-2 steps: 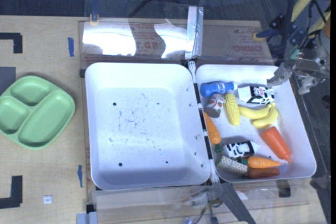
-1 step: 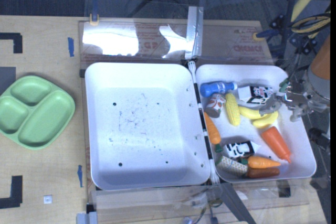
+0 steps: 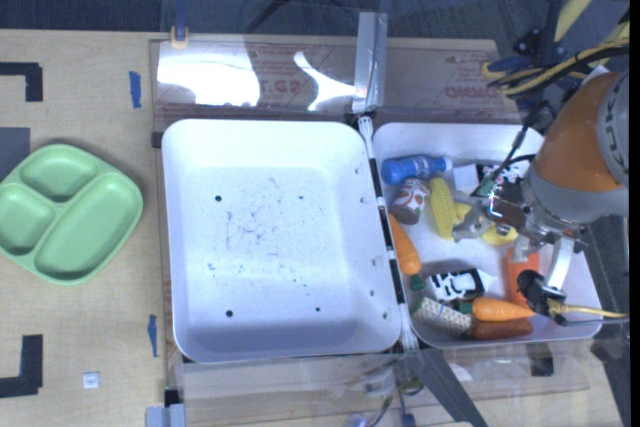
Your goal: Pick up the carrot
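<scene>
- The gripper (image 3: 500, 215) is hanging over the middle of the right bin (image 3: 460, 137), just beside the corn cob (image 3: 441, 207). The wrist is covering its tip, so it cannot be told whether it is open or closed, or whether it is holding or touching anything.
- Two carrots are lying in the right bin. The left carrot (image 3: 404, 248) is resting along the wall next to the other bin. The near carrot (image 3: 500, 310) is lying crosswise against the near wall, well apart from the gripper.
- One blue bottle (image 3: 415, 165) is lying at the far side of the same bin, with one grey-brown round object (image 3: 408, 202) just below it in the view.
- One black-and-white item (image 3: 455, 283) is sitting between the two carrots.
- One small yellow piece (image 3: 498, 233) is showing beneath the gripper. Its kind is unclear; it is possibly a toy fruit.
- Two white bins are standing side by side. The left bin (image 3: 270, 215) is showing its bare, scuffed floor.
- One green divided plate (image 3: 65, 212) is resting on the bench (image 3: 80, 95), well to the left of the bins.
</scene>
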You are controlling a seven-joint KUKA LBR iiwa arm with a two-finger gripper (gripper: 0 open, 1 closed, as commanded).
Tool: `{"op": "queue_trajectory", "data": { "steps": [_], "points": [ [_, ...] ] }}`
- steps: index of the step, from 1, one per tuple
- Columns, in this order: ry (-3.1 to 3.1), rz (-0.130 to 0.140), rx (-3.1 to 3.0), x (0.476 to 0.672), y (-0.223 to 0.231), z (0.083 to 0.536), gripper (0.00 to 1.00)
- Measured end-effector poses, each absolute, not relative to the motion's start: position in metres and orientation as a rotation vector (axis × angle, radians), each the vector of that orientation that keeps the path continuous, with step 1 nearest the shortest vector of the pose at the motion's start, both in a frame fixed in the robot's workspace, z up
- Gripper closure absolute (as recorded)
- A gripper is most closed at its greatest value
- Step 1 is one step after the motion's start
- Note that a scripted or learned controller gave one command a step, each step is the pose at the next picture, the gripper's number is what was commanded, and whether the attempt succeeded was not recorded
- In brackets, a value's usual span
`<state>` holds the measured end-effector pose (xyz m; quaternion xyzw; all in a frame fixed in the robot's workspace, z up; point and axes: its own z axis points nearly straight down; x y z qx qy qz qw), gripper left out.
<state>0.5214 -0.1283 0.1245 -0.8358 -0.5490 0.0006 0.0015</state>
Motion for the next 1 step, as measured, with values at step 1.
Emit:
{"op": "queue_trajectory", "data": {
  "steps": [1],
  "points": [
    [-1.319,0.000,-2.851,0.5282,-0.0961,0.0861,0.00]
  ]
}}
